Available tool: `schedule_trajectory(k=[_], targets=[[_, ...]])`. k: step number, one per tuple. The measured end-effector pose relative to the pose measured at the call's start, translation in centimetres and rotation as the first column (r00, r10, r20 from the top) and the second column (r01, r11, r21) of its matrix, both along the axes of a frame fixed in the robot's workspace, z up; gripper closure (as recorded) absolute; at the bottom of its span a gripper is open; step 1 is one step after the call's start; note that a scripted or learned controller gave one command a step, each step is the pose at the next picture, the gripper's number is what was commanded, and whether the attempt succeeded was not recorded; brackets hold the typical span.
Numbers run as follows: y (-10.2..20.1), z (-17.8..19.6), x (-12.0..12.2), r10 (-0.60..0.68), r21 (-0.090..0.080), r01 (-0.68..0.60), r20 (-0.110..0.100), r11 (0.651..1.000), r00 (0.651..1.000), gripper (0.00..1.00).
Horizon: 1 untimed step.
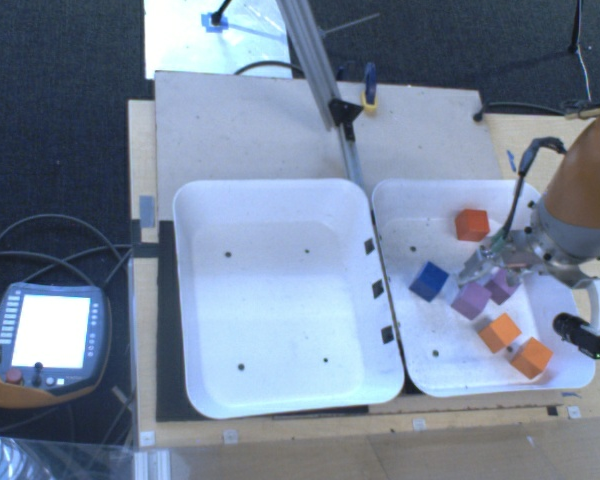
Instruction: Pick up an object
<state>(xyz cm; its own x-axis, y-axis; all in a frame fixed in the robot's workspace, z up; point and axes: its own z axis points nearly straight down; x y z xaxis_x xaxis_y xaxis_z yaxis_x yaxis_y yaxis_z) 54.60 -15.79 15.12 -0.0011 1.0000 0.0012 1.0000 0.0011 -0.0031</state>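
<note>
in the camera view, two white bins stand side by side on the bench: the left bin (270,298) and the right bin (420,228). all the blocks lie in the right bin, six in total. there are three orange blocks: one (471,224) near the far wall, one (499,332) nearer the front, and one (532,357) just beside it at the front right. there is one blue block (430,281) towards the bin's left side. there are two purple blocks: one (470,300) right of the blue one, and a second (502,286) close beside it, partly under the gripper. the blocks are about cube-shaped, so no long axis is clear; most sit turned at an angle to the bin walls.

the gripper (488,263) is low over the purple blocks. if its fingers are wide or narrow, i cannot tell.

a control tablet (45,343) lies on the floor at the left.
</note>
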Motion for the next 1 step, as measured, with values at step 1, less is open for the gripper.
schedule_trajectory(k=[1], targets=[[-0.06, 1.43, 0.27, 0.003, -0.002, -0.003, 0.009, 1.000, 1.000, 1.00]])
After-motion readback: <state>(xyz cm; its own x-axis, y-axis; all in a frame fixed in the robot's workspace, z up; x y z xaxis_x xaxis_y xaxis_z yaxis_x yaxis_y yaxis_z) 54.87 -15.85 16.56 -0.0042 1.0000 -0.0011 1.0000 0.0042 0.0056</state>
